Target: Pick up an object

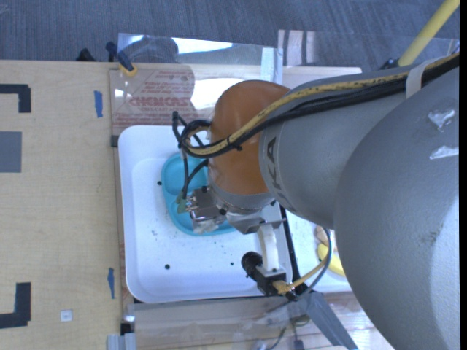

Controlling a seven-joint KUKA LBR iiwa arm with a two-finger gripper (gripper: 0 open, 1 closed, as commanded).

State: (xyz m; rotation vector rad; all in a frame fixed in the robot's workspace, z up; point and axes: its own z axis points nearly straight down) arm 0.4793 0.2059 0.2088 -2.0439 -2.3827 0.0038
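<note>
Grey arm [379,166] reaches in from right, fills much of view, orange band [244,141] above wrist. Black and yellow cables [306,97] run along arm. Wrist down inside left white bin [142,268]. Gripper [198,211] low over light blue bowl-like object [175,177], which sits in bin's middle, partly hidden under wrist. Fingers: cannot tell whether spread or pressed together, view blocked by wrist hardware. Small dark specks on bin floor. Yellow thing [327,257] peeks out near arm in right bin. Wooden bench [58,195] at left, blue tape marks.
</note>
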